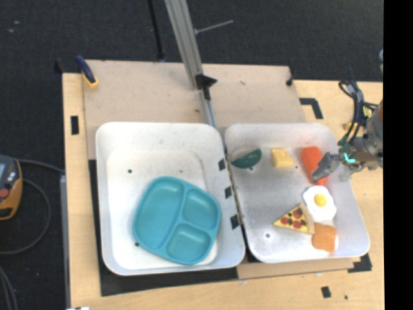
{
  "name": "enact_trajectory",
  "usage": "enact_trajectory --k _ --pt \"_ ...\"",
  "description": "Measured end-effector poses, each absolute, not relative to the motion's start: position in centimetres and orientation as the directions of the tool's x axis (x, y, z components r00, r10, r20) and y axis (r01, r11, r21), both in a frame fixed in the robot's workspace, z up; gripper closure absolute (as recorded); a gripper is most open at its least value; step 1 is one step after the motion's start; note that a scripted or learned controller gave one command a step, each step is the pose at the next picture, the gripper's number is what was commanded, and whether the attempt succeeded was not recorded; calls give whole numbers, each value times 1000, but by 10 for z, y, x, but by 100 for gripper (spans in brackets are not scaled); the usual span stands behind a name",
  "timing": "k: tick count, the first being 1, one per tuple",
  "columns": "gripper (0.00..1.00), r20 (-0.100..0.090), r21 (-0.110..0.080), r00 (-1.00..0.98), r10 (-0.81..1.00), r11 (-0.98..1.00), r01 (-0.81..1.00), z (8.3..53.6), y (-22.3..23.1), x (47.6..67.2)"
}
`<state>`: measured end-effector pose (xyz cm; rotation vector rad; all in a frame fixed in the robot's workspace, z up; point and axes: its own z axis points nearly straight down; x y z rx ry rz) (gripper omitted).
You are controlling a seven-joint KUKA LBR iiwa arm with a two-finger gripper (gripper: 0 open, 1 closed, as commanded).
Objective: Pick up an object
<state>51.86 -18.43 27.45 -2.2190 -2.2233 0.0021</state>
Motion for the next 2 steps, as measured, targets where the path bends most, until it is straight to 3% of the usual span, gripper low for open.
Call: enact_trajectory --k 1,2 --pt "0 -1 1 -2 1000 2 1000 275 -184 519" --pt "0 -1 -2 -1 1000 1 1000 232 -181 523"
